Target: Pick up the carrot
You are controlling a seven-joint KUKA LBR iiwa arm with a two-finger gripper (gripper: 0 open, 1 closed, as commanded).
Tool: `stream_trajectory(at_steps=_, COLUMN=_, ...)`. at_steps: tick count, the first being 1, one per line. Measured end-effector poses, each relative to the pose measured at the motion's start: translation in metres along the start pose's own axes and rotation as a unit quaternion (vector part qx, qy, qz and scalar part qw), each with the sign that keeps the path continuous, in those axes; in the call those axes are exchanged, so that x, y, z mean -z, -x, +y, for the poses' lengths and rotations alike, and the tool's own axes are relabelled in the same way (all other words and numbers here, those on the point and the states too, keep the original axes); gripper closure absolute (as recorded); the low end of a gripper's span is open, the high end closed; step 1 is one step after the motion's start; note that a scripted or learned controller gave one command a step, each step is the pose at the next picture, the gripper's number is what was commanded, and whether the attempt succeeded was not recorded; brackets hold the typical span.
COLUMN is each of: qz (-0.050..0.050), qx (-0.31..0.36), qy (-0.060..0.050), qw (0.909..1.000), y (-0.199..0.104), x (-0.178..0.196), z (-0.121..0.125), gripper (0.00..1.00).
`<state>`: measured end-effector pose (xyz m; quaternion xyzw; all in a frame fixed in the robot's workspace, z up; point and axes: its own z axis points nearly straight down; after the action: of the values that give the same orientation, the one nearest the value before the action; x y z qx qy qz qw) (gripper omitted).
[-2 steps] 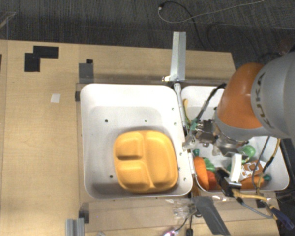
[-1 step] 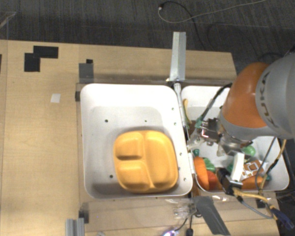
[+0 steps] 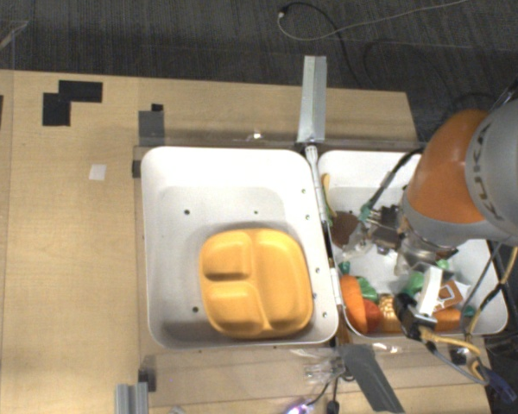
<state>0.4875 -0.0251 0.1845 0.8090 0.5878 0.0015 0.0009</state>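
Gripper (image 3: 403, 257), at lower right of frame over the right bin, is seen only in part under the wrist; whether it is wide or narrow cannot be told, and nothing is seen held.

Grey arm w/ orange band (image 3: 453, 175) is seen entering from the right edge, its bulk covering much of the right bin's middle.

Pale wooden bench top (image 3: 60, 257) is spread across the left and centre of frame; dark carpet (image 3: 155, 15) is seen along the top.

Left shallow white bin (image 3: 168, 231) is placed at centre of frame; right shallow white bin (image 3: 363, 175) is set just beside it, touching along a shared metal divider rail (image 3: 313, 102).

Yellow plastic sectioned tray (image 3: 255, 281), w/ three compartments, is laid in the lower half of the left bin.

Orange carrot (image 3: 353, 295) is located at the lower left corner of the right bin, near the divider, below and to the left of the gripper. It is seen lying among other small items, incl. an orange-brown object (image 3: 373, 316) just beside it; those are too cluttered to be told apart.
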Motion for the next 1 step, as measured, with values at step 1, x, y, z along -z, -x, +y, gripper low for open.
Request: stream_trajectory(at_steps=1, qz=0.0, qx=-0.149, qy=0.0, qw=0.9888, y=-0.0147, x=-0.0001, z=-0.0046, gripper=0.0)
